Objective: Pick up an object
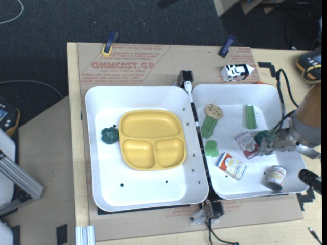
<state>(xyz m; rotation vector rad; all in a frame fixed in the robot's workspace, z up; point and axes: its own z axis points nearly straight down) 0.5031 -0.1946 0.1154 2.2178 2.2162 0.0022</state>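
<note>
My gripper (266, 145) reaches in from the right, low over the right side of the right bin (232, 91). Its tip is at a small dark teal object (261, 136) and the right edge of a red and grey packet (246, 143). Whether either one is held cannot be made out. In the same bin lie a small can (276, 176) on its side, a white and red carton (231, 166), a green bar (250, 117), a long green piece (209, 126) topped by a tan speckled disc (213, 111), and a small green lump (211, 148).
The left bin (97, 137) holds a yellow divided plate (152, 138) and a dark green toy (109, 135) beside it. A black and white box (236, 72) sits on the bench behind the right bin. Cables run along that bin's right rim.
</note>
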